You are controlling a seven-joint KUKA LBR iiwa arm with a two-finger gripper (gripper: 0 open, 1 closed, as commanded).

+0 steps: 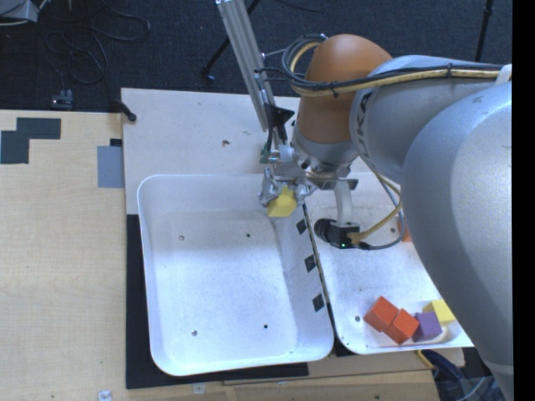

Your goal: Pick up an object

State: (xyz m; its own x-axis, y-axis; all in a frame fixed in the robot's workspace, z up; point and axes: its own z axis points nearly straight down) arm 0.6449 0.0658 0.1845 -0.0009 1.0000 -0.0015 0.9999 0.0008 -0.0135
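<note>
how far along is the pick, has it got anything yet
Done, as far as it looks: a yellow block sits between the fingers of the end effector, raised above the far right corner of the left bin. In hand: carrying that block. Left: three orange blocks, a purple block and another yellow one lie untouched in the right bin.

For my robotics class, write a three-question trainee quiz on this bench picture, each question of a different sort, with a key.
1. True or false: the gripper has a yellow block between its fingers.
2. Which bin holds the orange blocks and the purple block? A. left bin B. right bin C. neither
3. Fill in: the yellow block at the gripper hangs above the far right corner of the ____ bin.

Key
1. True
2. B
3. left
</note>
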